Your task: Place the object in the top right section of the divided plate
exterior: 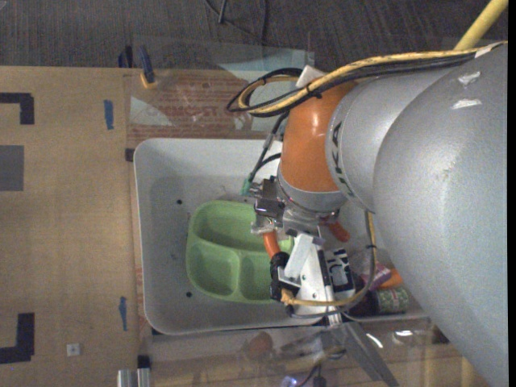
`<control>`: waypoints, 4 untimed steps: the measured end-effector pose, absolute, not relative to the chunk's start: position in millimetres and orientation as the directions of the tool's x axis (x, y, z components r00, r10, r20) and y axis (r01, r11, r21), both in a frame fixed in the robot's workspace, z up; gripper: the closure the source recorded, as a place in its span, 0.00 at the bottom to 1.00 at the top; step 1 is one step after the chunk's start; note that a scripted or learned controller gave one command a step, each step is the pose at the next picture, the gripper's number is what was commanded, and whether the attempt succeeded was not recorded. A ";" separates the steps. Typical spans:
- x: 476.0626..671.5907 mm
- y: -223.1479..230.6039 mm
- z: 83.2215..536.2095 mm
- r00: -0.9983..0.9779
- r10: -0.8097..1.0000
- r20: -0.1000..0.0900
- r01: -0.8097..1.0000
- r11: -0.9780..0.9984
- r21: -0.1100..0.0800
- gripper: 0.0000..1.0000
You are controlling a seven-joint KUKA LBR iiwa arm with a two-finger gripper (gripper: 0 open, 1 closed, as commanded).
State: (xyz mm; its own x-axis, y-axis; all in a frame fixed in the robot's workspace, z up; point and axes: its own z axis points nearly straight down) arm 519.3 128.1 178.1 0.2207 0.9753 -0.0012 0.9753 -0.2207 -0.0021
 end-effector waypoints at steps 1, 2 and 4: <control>576.6 122.2 188.1 0.264 0.965 -0.002 0.965 -0.264 -0.001 1.00; 548.9 85.8 184.1 0.090 0.996 -0.001 0.996 -0.090 -0.004 1.00; 488.7 147.6 106.5 0.729 0.684 0.039 0.684 -0.729 0.004 1.00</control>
State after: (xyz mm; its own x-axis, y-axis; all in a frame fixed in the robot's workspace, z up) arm 488.7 147.6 106.5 0.7288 0.6836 0.0392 0.6841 -0.7294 0.0037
